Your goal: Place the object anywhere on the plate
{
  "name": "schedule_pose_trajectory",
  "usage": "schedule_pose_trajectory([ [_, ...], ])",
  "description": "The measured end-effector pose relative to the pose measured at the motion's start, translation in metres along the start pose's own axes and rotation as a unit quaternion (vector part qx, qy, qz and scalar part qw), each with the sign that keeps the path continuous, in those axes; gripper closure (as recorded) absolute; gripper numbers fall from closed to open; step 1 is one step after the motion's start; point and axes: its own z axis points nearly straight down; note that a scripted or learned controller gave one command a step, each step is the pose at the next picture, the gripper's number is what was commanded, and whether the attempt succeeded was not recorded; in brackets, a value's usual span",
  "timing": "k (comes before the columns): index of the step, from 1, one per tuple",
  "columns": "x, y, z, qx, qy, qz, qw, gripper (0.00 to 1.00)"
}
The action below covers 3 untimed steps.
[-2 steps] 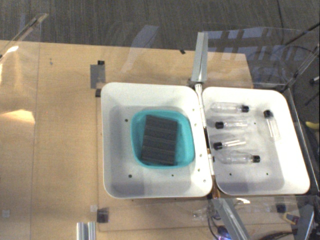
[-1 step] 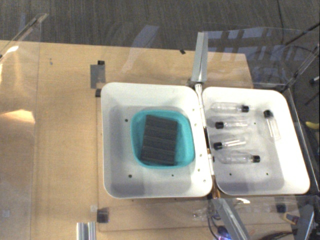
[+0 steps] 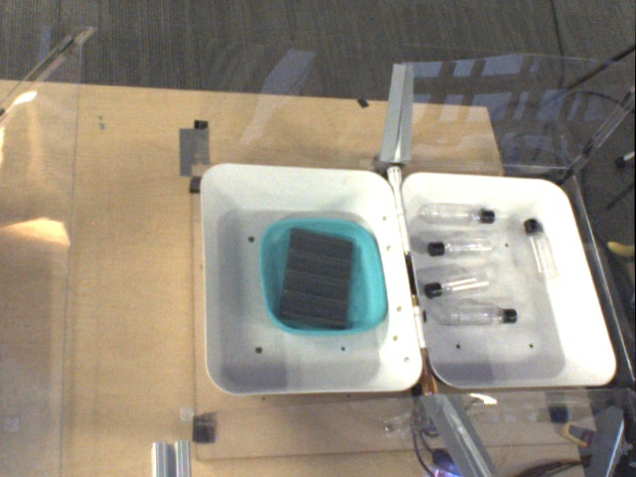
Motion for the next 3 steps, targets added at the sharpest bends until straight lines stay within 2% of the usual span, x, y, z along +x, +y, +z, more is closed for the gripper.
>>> schedule_pose_trajectory([
  [3, 0.0000, -0.0001, 0.0001, 0.000, 0.000, -0.001, 1.0000, 0.00],
])
